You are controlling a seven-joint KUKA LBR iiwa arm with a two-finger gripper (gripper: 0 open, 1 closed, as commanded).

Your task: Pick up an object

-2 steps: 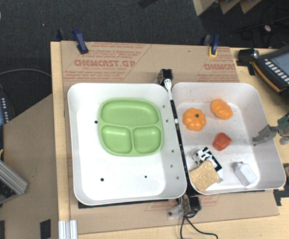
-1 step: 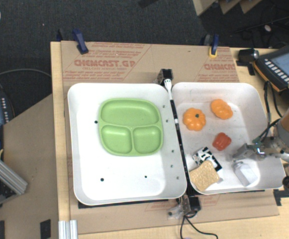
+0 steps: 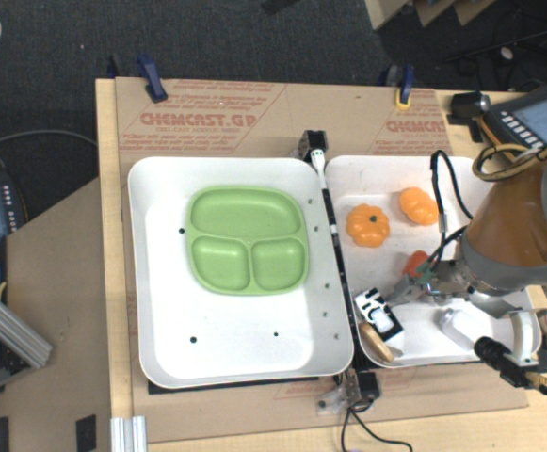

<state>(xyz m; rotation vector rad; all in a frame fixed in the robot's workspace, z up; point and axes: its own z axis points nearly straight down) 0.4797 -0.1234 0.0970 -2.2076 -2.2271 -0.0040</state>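
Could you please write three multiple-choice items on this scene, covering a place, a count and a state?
1. Where does the green tray lie?
A. left bin
B. right bin
C. on the floor

2. How many compartments has the tray?
A. two
B. three
C. five

3. How does the pumpkin stand?
A. loose on the bin floor
B. stacked on the tray
C. hanging from a clamp

Answers:
1 A: the green tray sits in the left bin.
2 B: one wide compartment above two small ones.
3 A: the pumpkin rests in the right bin, apart from the arm.
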